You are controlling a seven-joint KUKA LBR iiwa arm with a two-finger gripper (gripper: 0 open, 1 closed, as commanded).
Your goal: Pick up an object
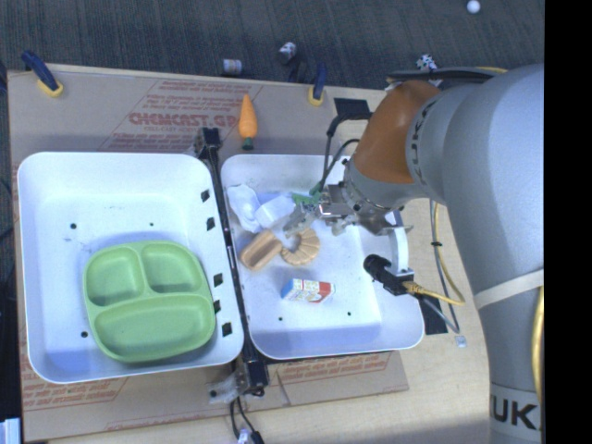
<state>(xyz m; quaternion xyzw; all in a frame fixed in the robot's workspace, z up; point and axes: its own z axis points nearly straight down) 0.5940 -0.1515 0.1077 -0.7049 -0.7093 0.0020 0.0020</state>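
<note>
Here the grey arm with its orange band [393,141] reaches in from three o'clock, bent down over the right shallow white plastic bin [393,326]. Its gripper [310,213] sits low at the bin's centre; how wide it stands cannot be told. Touching it at six o'clock lie a tan ridged shell-like piece [302,248] and a tan bread-shaped toy [259,249]; crumpled white wrapping [250,203] lies at nine. A small red-and-white carton [307,290] rests apart, near open floor. The left bin [46,248] holds a smooth green sectioned tray [148,299].

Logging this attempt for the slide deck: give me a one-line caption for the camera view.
Gripper low in the right bin over a tan pastry, small carton nearby; green tray in the left bin.
</note>
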